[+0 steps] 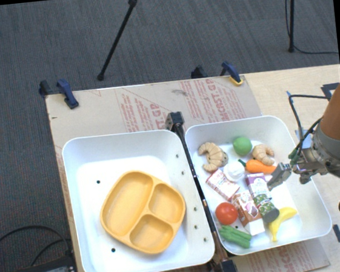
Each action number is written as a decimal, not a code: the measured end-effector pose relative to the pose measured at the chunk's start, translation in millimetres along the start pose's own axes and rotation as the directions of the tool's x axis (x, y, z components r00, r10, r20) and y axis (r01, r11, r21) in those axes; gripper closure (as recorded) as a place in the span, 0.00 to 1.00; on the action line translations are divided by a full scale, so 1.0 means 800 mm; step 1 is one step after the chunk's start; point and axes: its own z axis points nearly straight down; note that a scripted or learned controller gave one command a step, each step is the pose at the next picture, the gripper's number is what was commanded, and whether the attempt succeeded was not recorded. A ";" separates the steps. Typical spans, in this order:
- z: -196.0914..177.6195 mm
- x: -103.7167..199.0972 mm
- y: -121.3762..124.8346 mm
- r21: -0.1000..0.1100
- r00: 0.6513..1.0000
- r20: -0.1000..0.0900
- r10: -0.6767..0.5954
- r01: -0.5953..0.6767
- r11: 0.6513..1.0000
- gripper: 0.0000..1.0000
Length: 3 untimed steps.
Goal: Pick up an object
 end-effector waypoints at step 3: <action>0.147 -0.003 0.125 0.000 1.000 0.001 0.000 0.000 1.000 0.00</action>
